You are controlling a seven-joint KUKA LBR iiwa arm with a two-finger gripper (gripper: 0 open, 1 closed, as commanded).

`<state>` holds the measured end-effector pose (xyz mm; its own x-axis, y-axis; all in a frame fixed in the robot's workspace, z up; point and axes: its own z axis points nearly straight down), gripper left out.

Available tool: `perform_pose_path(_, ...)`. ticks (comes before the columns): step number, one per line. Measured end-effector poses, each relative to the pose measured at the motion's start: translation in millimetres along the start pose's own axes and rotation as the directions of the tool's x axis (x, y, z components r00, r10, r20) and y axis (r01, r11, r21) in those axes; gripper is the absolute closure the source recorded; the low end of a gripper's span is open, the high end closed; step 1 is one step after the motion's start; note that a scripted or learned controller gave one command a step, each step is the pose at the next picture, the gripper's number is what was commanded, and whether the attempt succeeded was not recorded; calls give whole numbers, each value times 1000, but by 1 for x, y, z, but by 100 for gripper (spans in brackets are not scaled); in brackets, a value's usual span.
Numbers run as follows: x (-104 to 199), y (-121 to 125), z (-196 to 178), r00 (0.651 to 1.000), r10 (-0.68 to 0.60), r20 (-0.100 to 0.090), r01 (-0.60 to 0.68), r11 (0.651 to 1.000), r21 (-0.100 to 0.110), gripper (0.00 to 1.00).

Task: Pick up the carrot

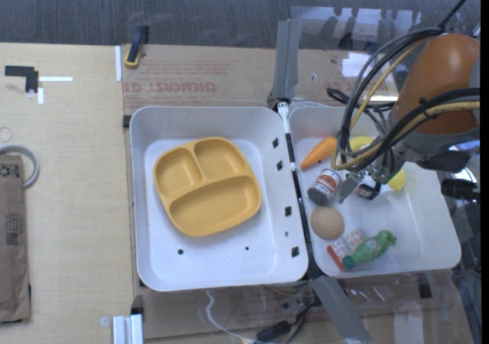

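Orange and tapered, the carrot point(318, 151) lies in the right bin point(428, 254), up and to the left of the gripper point(359, 184), close to the wall shared with the left bin point(149, 258). It is near the gripper but not touching it. Whether the gripper is clenched or released cannot be told, since cables point(367, 98) and the arm point(439, 94) crowd over it, and nothing can be seen grasped.

Just left of the gripper lies a small can point(324, 186) on its side, with a red and white label too small to read. Below the gripper and to its left sits a tan ball point(327, 222). Further below lies a green bottle point(369, 250) beside a white packet point(345, 244) with red print that cannot be made out. A yellow thing point(361, 143) shows partly above the gripper, behind the cables.

Far to the gripper's left, in the left bin, rests a yellow divided plate point(208, 185) with three sections. Beyond both bins lies a cardboard sheet point(202, 75) with red lettering printed upside down; the words are too faint to read with confidence.
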<state>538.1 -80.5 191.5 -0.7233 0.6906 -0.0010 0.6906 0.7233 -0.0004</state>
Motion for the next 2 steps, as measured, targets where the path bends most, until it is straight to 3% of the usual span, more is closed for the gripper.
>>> perform_pose_path(1, -78, 31, 73, 996, -82, 20, 82, 997, -13, 0)
perform_pose_path(2, -80, 32, 61, 997, -79, 23, 79, 997, -17, 100)
